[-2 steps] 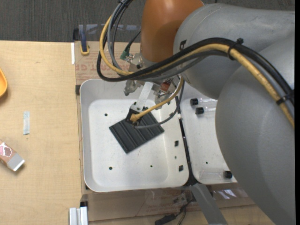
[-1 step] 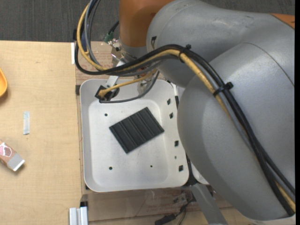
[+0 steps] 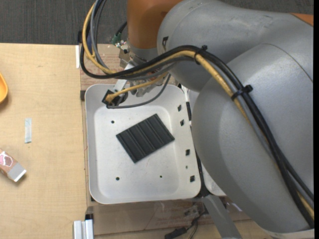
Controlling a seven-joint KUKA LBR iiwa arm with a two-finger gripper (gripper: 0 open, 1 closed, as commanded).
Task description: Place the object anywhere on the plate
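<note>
A black ribbed rectangular slab lies flat and askew in the middle of the white bin. The grey arm with its orange band reaches over the bin's far edge. The gripper sits under that band at the far left corner of the bin, well apart from the slab and mostly covered by the wrist and cables. An orange rounded rim, perhaps the plate, is cut by the left edge of the view.
Yellow and black cables droop from the wrist onto the bin's far rim. On the wooden surface to the left lie a small grey strip and a red-and-white packet. The arm's bulk covers the right side.
</note>
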